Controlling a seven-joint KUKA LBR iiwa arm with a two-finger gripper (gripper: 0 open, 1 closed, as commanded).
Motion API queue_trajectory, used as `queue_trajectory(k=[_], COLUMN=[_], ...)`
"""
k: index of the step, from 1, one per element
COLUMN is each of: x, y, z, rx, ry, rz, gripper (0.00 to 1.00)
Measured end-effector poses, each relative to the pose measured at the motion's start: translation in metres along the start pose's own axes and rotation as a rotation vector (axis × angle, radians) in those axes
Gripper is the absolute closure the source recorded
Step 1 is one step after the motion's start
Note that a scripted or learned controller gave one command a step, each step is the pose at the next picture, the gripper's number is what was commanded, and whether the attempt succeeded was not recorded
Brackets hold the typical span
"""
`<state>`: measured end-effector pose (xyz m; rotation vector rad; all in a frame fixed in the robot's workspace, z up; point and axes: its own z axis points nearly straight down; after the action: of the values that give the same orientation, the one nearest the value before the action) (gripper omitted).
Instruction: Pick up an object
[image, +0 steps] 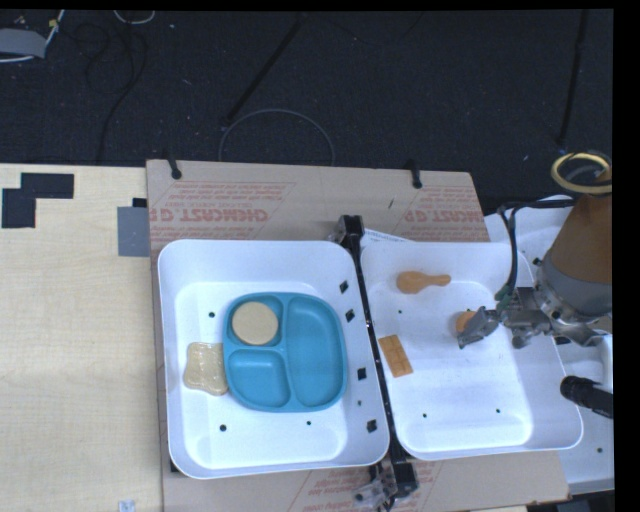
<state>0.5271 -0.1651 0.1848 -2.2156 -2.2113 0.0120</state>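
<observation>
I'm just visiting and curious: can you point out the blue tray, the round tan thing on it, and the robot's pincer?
blue tray (300, 375): camera view, on its bare right compartment.
round tan disc (254, 322): camera view, on its middle.
pincer (474, 328): camera view, at its tip.

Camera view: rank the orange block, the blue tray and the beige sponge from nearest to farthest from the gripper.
1. Orange block, right bin, just left of the gripper.
2. Blue tray, left bin, middle.
3. Beige sponge, left bin, beyond the tray's left edge.
</observation>
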Motion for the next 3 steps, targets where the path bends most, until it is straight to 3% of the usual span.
queue_trajectory(k=[1, 2, 3], x=[0.0, -0.004, -0.003], y=[0.003, 0.004, 0.005], z=[-0.006, 0.057, 0.098], rx=[-0.012, -0.005, -0.011], ry=[-0.003, 0.0, -0.002], rz=[-0.002, -0.002, 0.0], gripper=[0.0, 0.0, 0.0])
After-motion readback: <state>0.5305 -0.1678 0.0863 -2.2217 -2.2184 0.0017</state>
